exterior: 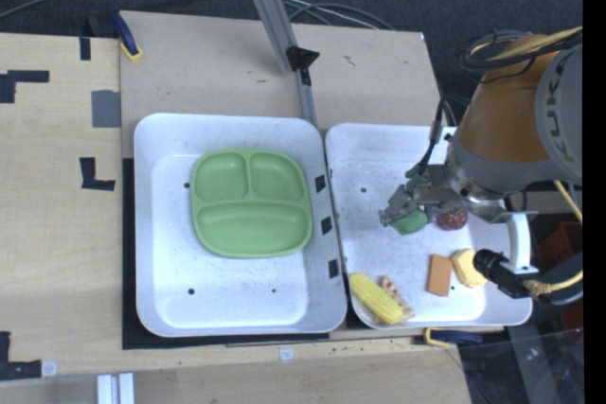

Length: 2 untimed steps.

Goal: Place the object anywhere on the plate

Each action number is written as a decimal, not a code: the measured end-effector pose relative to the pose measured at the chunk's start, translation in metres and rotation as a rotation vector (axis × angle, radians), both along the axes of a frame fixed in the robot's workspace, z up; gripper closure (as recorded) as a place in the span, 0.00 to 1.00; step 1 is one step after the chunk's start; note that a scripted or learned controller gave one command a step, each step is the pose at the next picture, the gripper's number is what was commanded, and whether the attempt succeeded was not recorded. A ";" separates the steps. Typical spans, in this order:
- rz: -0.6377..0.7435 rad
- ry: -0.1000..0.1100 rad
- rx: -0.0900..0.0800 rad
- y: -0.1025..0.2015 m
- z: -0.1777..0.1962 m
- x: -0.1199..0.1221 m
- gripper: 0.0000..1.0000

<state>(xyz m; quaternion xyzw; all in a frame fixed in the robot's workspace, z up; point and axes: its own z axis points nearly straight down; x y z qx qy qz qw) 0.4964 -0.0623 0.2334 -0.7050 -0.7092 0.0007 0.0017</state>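
tool point(405, 211) | over right bin point(374, 156) | seemingly touching green object point(412, 223)

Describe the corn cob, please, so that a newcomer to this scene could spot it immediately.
Start at the right bin, the one beside the bin holding the green plate. Go to its near left corner, where the corn cob lies at a slant. It is the long yellow piece with rows of kernels, unlike the flat orange block to its right.

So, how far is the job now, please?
Nothing lies on the green divided plastic plate in the left white bin. The tool is low in the right bin, at a small green object; a grasp is unconfirmed. Lifting and carrying remain.
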 end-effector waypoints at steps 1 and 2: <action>0.000 -0.001 -0.001 0.047 -0.010 0.013 1.00; 0.001 -0.001 0.000 0.094 -0.019 0.037 1.00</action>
